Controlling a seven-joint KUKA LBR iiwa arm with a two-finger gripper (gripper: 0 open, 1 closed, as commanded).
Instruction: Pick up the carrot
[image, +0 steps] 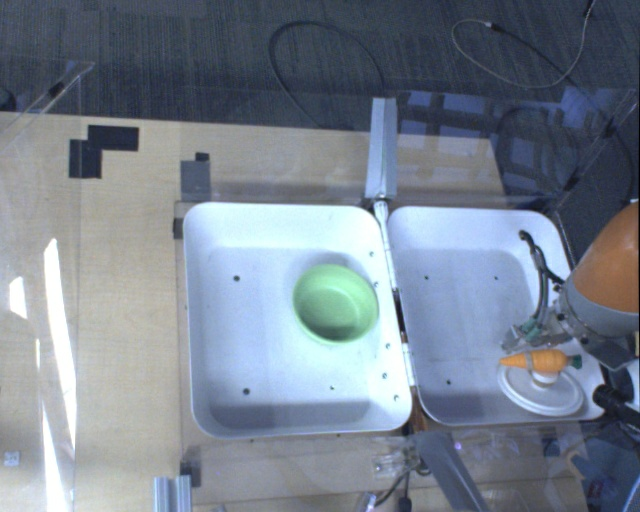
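The small orange carrot (535, 361) lies on its side at the front right of the right bin (450, 300), its green tip pointing right. It rests on top of a white round disc (543, 392). My gripper (536, 332) hangs just behind and above the carrot, very close to it. The grey arm with its orange band (608, 268) comes in from the right edge. Whether the gripper touches the carrot cannot be made out.
A green bowl (335, 302) sits in the left bin (230, 340), near the wall between the two bins. A dark cable (535, 258) runs along the right bin's far right side. Metal brackets stand behind the bins.
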